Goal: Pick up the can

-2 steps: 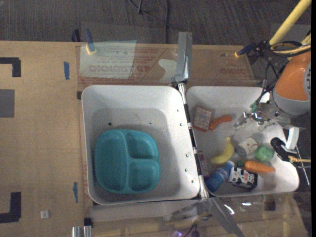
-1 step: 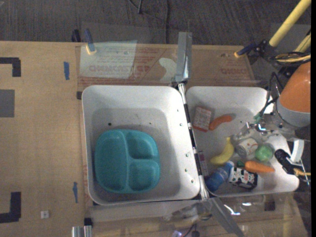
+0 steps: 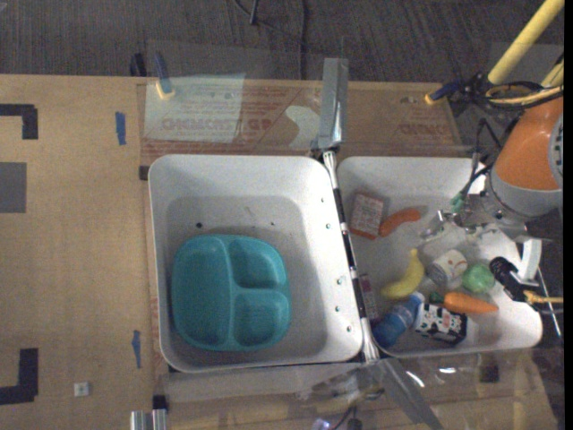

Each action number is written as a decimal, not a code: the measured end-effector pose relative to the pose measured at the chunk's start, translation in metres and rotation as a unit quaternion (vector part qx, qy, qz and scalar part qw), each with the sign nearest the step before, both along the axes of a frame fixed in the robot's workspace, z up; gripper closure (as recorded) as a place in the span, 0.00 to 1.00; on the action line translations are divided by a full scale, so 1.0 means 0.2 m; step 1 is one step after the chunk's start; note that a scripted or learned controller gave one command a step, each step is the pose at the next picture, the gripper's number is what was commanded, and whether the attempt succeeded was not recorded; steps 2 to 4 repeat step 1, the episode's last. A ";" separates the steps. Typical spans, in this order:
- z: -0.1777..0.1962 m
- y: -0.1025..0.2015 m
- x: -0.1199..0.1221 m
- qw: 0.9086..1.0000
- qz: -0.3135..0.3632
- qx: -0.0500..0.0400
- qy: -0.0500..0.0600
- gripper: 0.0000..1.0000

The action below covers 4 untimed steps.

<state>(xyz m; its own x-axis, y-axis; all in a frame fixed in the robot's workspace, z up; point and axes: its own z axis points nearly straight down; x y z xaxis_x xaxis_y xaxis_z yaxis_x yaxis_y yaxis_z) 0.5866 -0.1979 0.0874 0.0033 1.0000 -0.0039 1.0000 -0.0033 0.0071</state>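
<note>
Spotter: Near edge of right bin, working back. Blue bottle in the near left corner. Black-and-white box just beside it. Carrot lies just behind the box.

Logger: Can?

Spotter: Next row back, mid-bin. Can, pale, seemingly on its side, with its long axis roughly along the bin's width. Too blurred to swear to that. Banana is just beside it toward the left wall. Green lump is just beside it toward the right wall. The carrot is close on its near side.

Logger: Gripper relative to it?

Spotter: Gripper hangs just beyond the can, on the far-edge side, roughly in line with it. Apart or together, cannot tell, as the tip is a blur of metal. Nothing seen held.

Logger: So the move?

Spotter: My reading is a short shift toward the near edge, then down. The spot is tight, with banana and green lump flanking the can's ends. If the axis is as noted, closing across it from the near and far sides should miss both. The carrot is then the likeliest thing to get nudged. A can on its side may also roll.

Logger: Farther back?

Spotter: Red pepper and a small packet sit toward the far left corner, apart from the can and not in the way. Left bin holds a teal plate, no bearing on this.
</note>
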 end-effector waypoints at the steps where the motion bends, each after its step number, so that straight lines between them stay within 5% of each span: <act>1: 0.00 0.00 -0.05 1.000 -0.026 0.002 0.001 0.00; 4: 0.00 0.00 -0.05 1.000 -0.026 0.002 0.001 0.00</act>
